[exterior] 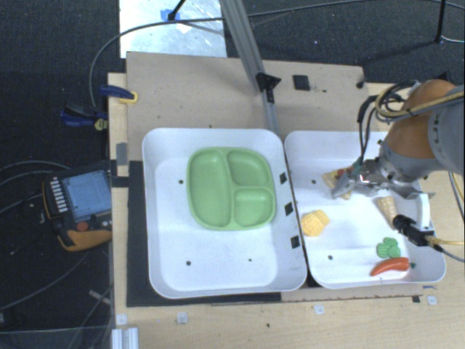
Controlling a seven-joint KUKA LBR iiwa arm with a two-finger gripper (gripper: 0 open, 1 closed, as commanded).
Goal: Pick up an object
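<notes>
The right bin [330,271] holds several toy foods. A yellow corn-like piece [314,223] lies near its left wall. At the front right corner, a green broccoli [389,248] sits just behind a red-orange pepper [390,267]. A beige cone [386,206] rests toward the right. My gripper [347,185] is down in the back half of this bin, right over a small orange and yellow piece [331,176] that peeks out on its left. The gripper's body hides much of that piece, and I cannot see whether they touch.
The left bin [171,267] holds a green divided plate [231,187]. The grey arm with its orange band [425,118] comes in over the right bin's back right corner, trailing cables. A slanted metal pole [247,42] stands behind the bins.
</notes>
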